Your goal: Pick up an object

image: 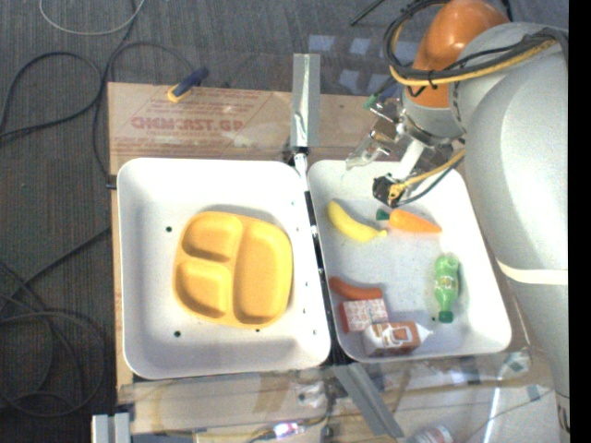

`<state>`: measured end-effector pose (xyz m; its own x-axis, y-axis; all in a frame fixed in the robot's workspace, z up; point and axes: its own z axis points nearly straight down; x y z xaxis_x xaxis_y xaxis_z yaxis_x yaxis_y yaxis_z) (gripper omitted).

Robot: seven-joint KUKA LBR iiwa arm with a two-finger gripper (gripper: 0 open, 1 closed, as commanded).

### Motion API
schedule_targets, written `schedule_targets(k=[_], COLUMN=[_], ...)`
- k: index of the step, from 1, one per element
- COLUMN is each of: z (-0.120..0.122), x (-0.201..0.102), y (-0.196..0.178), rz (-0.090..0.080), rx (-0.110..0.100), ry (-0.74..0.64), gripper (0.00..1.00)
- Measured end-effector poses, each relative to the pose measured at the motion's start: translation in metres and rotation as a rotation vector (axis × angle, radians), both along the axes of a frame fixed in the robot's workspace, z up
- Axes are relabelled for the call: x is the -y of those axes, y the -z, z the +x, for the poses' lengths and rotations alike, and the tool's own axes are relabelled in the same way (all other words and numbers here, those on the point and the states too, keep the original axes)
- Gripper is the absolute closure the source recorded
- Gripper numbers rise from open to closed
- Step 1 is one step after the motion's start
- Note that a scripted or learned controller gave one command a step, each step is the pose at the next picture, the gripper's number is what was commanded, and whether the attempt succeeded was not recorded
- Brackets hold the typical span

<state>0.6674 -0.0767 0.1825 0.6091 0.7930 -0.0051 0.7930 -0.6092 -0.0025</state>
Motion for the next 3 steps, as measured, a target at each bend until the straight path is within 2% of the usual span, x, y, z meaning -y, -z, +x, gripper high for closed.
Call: schedule_targets(k=[1,2,3], z=[-0.032,-0.017,-0.022], x=[0.035,0.082,0.032], y=[0.050,0.068,0.087], rz=[0.000,-0.001,0.002], rx=[0.000,0.001,0.000], ry=[0.014,-0.005,0.062], gripper=[0.00,0.00,0.00])
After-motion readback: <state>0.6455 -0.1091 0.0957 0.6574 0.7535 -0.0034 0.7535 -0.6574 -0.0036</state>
